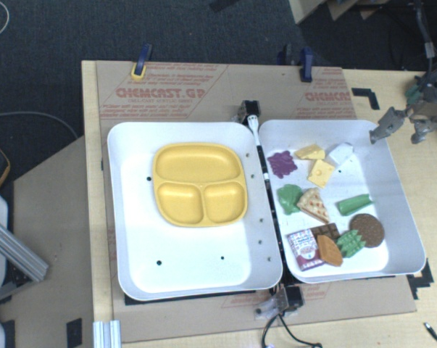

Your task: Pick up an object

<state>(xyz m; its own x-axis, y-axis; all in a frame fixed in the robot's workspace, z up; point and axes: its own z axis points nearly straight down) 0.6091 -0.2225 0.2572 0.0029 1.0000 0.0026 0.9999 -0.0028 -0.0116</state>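
We see the hand [409, 124] at the far right, above the right bin's [403, 216] upper corner; we cannot tell its grip. Toy foods lie in that bin: purple grapes [282, 164], cheese [320, 173], a cookie [367, 229]. A yellow tray [200, 183] sits in the left bin [131, 223].

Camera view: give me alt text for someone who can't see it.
The gripper hangs at the right bin's far right corner, above none of the toy food clustered inside. The left bin holds a yellow divided plate.
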